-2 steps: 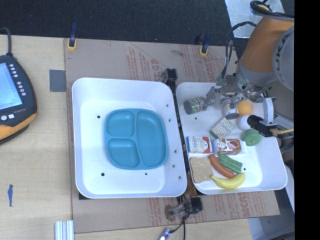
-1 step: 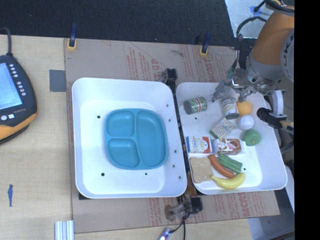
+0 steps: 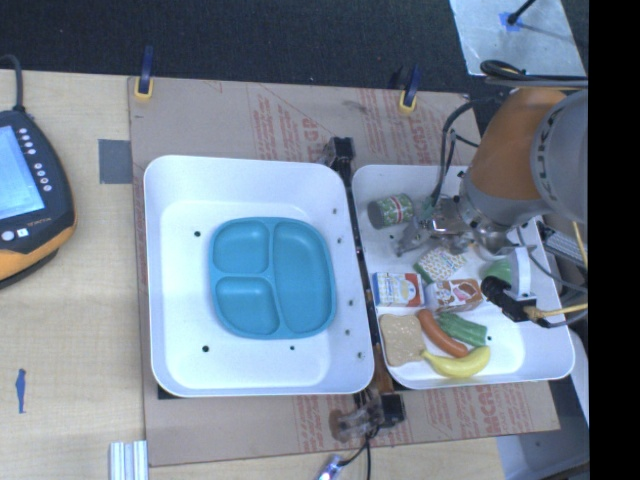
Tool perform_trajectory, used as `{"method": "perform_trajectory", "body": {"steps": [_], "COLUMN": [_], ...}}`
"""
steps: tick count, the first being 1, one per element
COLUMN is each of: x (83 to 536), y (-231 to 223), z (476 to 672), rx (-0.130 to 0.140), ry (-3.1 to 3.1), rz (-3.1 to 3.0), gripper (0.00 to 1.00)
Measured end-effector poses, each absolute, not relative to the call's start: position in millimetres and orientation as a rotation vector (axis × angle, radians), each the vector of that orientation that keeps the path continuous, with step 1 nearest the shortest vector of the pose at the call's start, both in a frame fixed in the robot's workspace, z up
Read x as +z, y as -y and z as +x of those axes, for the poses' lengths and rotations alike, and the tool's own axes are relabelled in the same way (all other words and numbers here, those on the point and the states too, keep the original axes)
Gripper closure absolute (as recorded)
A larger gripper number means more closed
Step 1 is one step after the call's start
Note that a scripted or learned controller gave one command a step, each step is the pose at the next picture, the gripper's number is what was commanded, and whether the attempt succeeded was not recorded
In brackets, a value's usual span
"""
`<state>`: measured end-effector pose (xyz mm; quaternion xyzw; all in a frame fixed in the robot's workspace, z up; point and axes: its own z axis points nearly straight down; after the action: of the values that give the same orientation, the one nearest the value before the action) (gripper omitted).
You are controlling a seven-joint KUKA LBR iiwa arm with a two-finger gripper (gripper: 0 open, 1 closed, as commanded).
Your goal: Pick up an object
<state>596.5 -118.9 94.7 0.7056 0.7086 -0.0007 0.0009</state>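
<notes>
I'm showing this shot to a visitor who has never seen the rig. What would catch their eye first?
Probably the blue divided plate, alone in the middle of the left bin. Next, the grey arm with its orange band reaching in from the right over the right bin. That bin is crowded with small food items, among them a banana at its near edge and a green can toward the far end.

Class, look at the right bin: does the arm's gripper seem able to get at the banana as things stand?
Probably yes. The banana lies at the near edge of the right bin with nothing on top of it; only the carrot touches its upper side. The gripper sits farther back, near the can.
</notes>
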Motion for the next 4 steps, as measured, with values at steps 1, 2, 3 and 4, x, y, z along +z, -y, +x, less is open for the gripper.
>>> {"method": "perform_trajectory", "body": {"steps": [1,2,3,4], "x": [88,162,95,92], "y": [128,213,212,179], "z": [649.1,656.2,597.7,655.2], "rx": [-0.031,-0.003,0.001,-0.009], "ry": [-2.249,-2.224,-2.224,-2.231], "rz": [2.231,2.220,2.217,2.224], "gripper": [0.00,0.00,0.00,0.00]}}
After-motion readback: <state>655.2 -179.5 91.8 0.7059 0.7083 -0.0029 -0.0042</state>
